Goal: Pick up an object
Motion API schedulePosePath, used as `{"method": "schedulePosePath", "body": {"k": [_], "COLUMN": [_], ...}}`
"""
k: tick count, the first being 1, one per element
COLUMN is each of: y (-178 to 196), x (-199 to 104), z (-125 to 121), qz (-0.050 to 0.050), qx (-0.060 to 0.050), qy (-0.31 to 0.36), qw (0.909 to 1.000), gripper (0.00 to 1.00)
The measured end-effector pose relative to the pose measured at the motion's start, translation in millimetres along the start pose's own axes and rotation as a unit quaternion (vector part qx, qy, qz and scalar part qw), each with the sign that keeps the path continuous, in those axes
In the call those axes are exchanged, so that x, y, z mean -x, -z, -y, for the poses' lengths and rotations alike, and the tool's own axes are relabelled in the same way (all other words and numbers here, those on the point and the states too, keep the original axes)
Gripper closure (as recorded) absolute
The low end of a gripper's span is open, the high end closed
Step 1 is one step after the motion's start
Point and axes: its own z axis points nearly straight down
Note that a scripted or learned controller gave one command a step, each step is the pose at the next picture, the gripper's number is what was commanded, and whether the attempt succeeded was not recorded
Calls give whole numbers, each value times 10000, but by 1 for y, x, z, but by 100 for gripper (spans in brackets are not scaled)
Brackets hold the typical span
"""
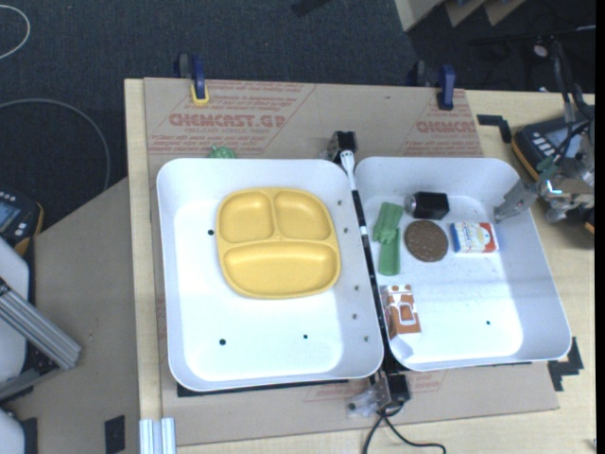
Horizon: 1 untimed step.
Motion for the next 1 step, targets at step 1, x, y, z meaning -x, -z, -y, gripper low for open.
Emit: {"method": "schedulePosePath", "body": {"k": [1], "y": [-107], "x": [-26], "z": [56], "qz": [-37], "qx": [-76], "qy": [-9], "qw": [10000], "gripper": [0]}}
